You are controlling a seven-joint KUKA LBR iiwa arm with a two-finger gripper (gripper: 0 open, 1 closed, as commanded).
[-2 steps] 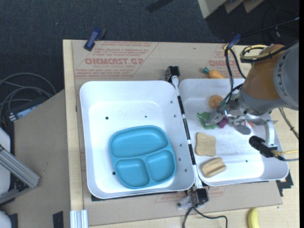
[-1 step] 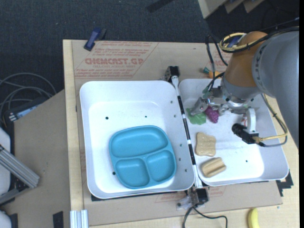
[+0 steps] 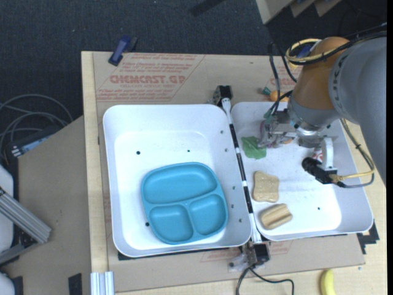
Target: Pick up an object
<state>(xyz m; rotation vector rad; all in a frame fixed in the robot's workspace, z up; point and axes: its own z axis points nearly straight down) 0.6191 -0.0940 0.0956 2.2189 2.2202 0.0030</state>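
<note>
In the right bin (image 3: 344, 217) lie a small green piece (image 3: 252, 147) near the left wall, a tan bread-like slice (image 3: 266, 187) and a tan roll (image 3: 275, 216) toward the front. My gripper (image 3: 270, 134) is down in the bin's back left part, right beside the green piece and touching or nearly touching its right edge. The grey arm with its orange band (image 3: 319, 78) reaches in from the right above it.
The left bin (image 3: 116, 165) holds a blue divided tray (image 3: 183, 200). A black clip (image 3: 222, 94) sits at the back between the bins, and cables (image 3: 344, 177) trail from the arm over the right bin. A yellow object (image 3: 328, 283) lies beyond the front edge.
</note>
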